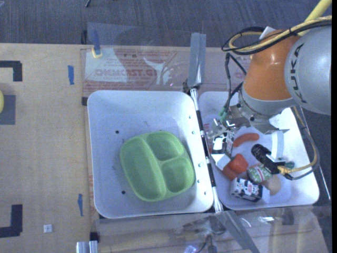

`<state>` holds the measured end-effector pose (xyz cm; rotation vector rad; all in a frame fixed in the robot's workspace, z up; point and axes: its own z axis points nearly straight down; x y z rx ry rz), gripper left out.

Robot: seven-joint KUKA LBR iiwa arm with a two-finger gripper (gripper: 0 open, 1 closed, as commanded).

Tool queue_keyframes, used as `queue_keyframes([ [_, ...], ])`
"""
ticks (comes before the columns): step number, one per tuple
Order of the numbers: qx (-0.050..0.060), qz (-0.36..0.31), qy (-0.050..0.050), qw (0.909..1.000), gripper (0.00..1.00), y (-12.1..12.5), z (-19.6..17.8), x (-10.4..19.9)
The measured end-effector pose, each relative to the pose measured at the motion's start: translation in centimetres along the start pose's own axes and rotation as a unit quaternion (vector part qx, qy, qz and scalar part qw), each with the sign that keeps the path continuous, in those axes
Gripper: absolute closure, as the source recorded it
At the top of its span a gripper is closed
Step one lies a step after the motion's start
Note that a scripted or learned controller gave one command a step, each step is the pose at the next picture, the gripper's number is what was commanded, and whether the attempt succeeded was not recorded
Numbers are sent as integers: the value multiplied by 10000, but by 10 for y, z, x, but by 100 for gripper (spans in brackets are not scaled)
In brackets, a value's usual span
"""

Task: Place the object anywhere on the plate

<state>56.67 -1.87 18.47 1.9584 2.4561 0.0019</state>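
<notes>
While the green plate point(157, 165) waits in the left bin point(105, 109), the gripper point(223, 139) hangs low over the right bin's point(305, 194) jumble beside a red toy point(235, 164), apparently mid-pick; whether it has closed cannot be told, and a firm hold must precede any carry leftward.

Wooden bench point(42, 157), pale and flat, marked with black corner brackets point(13, 70) at left and short strips of blue tape point(70, 74). Bearing two shallow white bins side by side: left bin point(102, 115) and right bin point(308, 188), rims touching along the middle. Behind the bins, lying flat on the wood, a clear plastic sheet point(142, 51) over a printed cardboard panel point(131, 70). At the far left edge, something yellow point(1, 102) on a grey patch point(7, 109).
</notes>
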Motion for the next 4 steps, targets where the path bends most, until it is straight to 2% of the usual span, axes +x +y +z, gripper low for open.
queue_keyframes([
  [1, 16, 56, 6, 10000, 100, -9, 0, 11],
  [2, 11, -1972, 5, 9804, 100, -26, 0, 61],
  [3, 8, -1967, 4, 9805, 0, -26, 0, 61],
  [4, 10, -1811, 6, 9835, 0, -42, -13, 61],
])
